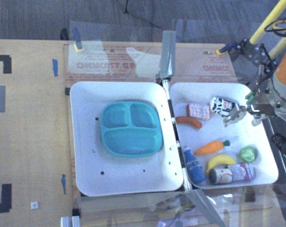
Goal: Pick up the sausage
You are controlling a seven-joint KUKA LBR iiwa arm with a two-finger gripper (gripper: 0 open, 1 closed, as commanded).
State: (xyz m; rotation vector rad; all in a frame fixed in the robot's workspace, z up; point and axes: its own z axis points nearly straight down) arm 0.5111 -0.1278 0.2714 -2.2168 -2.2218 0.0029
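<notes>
Sausage place: the sausage (189, 122) lies in the right bin (261, 126), close to that bin's left wall and in its upper half, just below the small pink carton (198, 110)
Sausage axis: long axis runs nearly parallel to the bin's top edge, tilted a little so the left end sits slightly higher than the right; the right end points toward the bin's middle
Gripper place: the gripper (234, 116) hangs over the upper right part of the same bin, beside the black-and-white carton (221, 106)
Gripper state: nothing shows between the fingers; whether they stand apart or together I cannot tell
Key relation: the sausage lies to the gripper's left and a shade lower in the view, with the two cartons between and above the path
Next move, judged: travel toward the bin's left wall, then close across the sausage's short width
Risk, judged: the pink carton nearly touches the sausage, so a finger may catch it
</notes>
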